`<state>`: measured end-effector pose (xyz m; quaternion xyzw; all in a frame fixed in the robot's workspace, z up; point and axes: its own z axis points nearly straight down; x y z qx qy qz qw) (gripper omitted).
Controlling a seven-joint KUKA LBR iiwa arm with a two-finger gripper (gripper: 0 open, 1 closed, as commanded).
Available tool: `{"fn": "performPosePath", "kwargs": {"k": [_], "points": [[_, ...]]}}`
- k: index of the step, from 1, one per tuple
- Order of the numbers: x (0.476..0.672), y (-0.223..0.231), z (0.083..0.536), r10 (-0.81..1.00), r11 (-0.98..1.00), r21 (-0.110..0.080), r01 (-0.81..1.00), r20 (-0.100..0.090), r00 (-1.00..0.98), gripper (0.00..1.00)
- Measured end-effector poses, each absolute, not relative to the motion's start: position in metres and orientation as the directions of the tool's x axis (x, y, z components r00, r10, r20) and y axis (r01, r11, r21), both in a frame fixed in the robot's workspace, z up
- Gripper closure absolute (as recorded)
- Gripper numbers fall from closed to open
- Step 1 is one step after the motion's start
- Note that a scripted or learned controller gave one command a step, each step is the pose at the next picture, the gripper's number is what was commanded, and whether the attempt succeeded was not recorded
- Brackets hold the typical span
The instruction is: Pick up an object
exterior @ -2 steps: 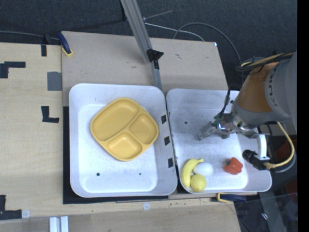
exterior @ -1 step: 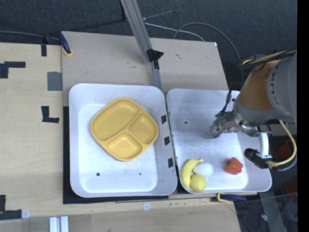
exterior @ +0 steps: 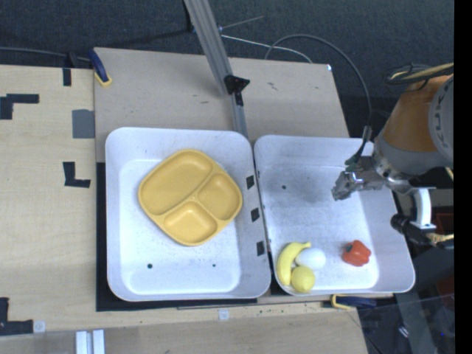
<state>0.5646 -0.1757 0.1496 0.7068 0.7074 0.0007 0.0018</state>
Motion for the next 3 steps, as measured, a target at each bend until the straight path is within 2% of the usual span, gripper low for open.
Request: {"fn": "performPosePath", "kwargs": {"k": [1, 2, 3], "points": [[0.569, -0.185, 0.207, 1.000, 0.001, 0.005, 1.000, -0.002, -0.001, 1.00], [0.569, -0.185, 0.211, 1.000, 0.001, 0.000, 1.000, 0.000, -0.001, 1.00], [0.564, -0.134, 0.222, 1.000, 0.006, 0.000, 1.000, 0.002, -0.006, 1.00]]}}
